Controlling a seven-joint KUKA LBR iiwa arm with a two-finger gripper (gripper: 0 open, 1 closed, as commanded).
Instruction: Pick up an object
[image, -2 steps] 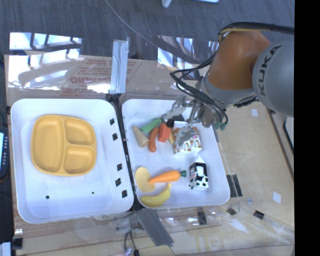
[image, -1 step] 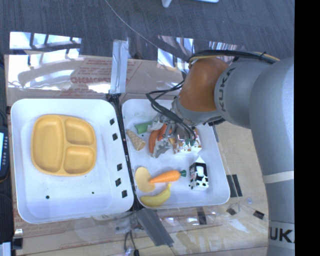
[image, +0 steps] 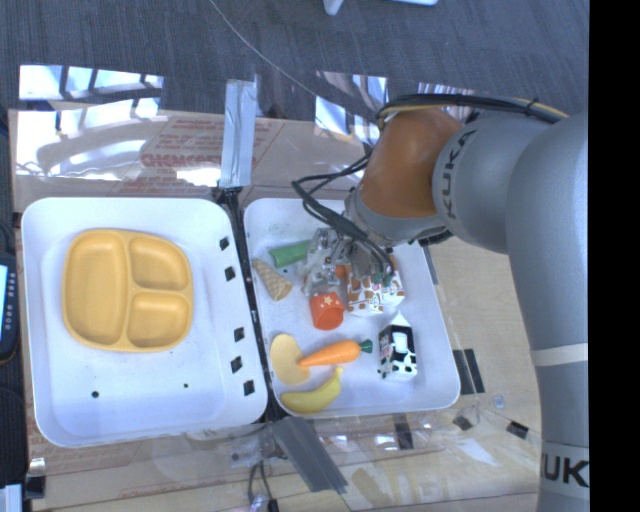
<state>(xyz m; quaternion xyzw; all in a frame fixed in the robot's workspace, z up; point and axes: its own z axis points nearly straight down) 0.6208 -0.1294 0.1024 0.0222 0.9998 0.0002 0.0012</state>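
My gripper (image: 328, 270) hangs low over the middle of the right bin (image: 430, 395), at the end of the grey arm with its orange band. Directly below it in the view stands a red cup-like object (image: 327, 310), touching or nearly touching the gripper's tip. A green piece (image: 290, 253) lies to the gripper's left, with an ice-cream cone (image: 272, 281) beside it. A white and orange patterned item (image: 380, 294) sits to the right, partly under the wrist. Nearer the front lie a carrot (image: 330, 353), a banana (image: 311, 398), a yellow slice (image: 284, 357) and a cow-patterned carton (image: 398, 353).
The left bin (image: 60, 400) bears a yellow divided plate (image: 127, 289). A black hinge strip (image: 245, 300) runs between the two bins. Cables loop from the wrist over the right bin's back edge. Cardboard and tape lie behind the bins.
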